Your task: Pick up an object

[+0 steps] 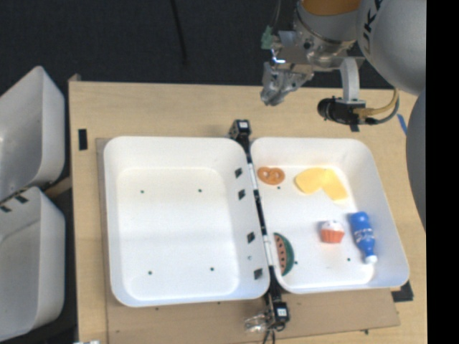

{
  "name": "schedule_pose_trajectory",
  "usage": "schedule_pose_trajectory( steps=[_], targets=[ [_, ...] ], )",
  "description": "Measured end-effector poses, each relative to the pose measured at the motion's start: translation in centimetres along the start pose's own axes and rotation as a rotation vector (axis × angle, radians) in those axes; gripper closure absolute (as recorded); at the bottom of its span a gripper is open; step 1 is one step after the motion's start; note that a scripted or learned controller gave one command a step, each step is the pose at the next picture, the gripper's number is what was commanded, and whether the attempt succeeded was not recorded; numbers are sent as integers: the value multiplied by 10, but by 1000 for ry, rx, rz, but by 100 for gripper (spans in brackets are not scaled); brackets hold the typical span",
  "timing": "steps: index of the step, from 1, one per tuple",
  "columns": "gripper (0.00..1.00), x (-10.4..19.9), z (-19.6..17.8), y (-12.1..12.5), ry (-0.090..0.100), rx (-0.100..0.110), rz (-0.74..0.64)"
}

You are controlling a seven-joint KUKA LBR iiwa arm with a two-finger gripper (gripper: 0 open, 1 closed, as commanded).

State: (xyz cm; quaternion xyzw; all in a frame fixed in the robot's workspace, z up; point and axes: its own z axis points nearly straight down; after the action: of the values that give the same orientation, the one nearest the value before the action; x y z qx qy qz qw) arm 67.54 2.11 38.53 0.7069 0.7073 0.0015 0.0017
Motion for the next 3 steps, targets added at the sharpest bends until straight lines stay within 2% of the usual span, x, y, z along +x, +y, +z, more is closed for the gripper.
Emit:
schedule_pose_trajectory(
  steps=[1,2,3],
  targets=[
    [100,-7,-97,-35,0,-9,-3],
    [100,4,24,-51,-2,17,1],
    [100,7,-15,-72,1,1,-4]
  ],
)
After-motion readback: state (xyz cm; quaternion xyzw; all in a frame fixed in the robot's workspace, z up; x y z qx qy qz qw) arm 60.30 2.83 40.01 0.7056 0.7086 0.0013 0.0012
